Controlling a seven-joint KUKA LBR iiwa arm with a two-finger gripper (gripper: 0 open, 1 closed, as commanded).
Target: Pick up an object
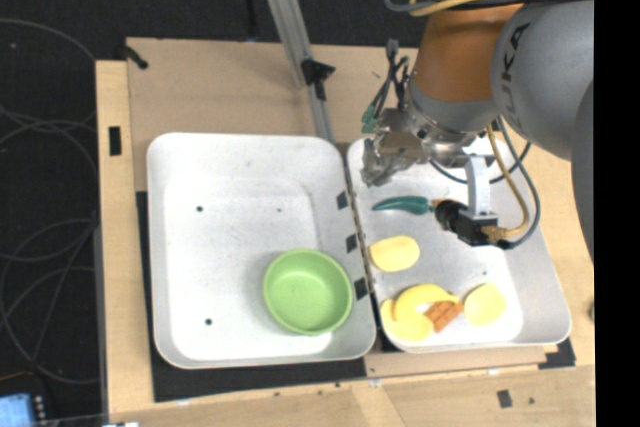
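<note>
Camera view, looking down at a slant, shows the tool [385, 158] hanging low over the far left corner of the right bin [540, 285], just inside the rim where the two bins meet. It is a dark metallic cluster under the arm's orange band [470, 25], and from this height I cannot tell whether it is spread or pressed together; nothing shows between its tips, so I judge that it carries nothing. The arm reaches in from the right and stands nearly upright over the bin, probably so that the tool can come straight down on whatever lies below without brushing the bin walls.

Nearest to it lies a green-handled item [402, 205], flat on the bin floor just in front of the tool and a little to the view's right, apart from it. A small black object [462, 218] sits beside that handle's right end. Further toward the near edge lies a pale yellow disc [395, 253], and near the front wall a second yellow disc [418, 303] with an orange piece [441, 314] resting on it, then a third yellow disc [484, 304] just beside them. The objects lie loose and scattered, mostly separate, which should leave room for a grasp from above.

In the left bin [200, 185] a green bowl [307, 290] stands upright near the front right corner, well apart from the tool. Both bins sit on the table [115, 215]
</note>
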